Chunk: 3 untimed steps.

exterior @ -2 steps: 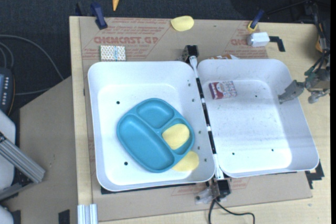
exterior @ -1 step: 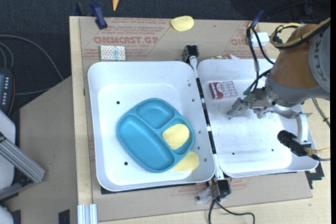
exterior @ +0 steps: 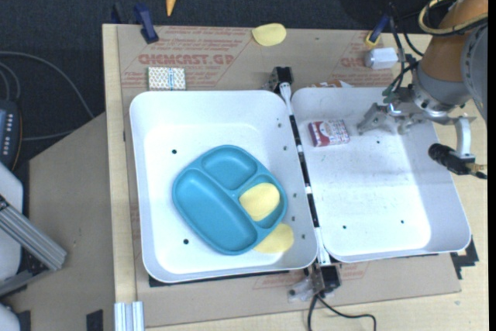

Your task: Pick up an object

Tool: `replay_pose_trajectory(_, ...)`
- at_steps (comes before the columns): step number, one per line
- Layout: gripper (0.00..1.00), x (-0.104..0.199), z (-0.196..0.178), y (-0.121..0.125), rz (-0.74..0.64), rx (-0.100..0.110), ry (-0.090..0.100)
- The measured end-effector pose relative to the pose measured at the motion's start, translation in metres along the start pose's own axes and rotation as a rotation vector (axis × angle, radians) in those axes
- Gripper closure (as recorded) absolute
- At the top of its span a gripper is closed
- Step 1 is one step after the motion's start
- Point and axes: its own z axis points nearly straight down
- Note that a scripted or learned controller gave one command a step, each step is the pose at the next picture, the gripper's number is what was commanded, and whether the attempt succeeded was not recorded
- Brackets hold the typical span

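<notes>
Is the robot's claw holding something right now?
No. The gripper hangs open above the right bin, beside the small red packet, with nothing between its fingers.

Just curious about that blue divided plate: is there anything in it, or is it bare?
Partly filled. The blue divided plate holds one yellow piece in its right compartment; its other compartments look bare.

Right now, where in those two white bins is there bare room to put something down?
Most of the right bin is bare, from the small red packet and the gripper near its far edge down to the near rim. The left bin is crowded: the blue tray and two yellow pieces fill its middle, leaving its far strip.
</notes>
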Motion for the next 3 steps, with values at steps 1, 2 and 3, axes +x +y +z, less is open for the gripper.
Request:
replay_pose_trajectory(1, 0.0, 0.029, 0.011, -0.165, 0.002, 0.004, 0.003)
replay_pose_trajectory(2, 0.0, 0.081, -0.044, -0.101, -0.003, -0.002, 0.003)
replay_pose_trajectory(3, 0.0, 0.101, 0.011, -0.056, -0.001, 0.001, 0.002)
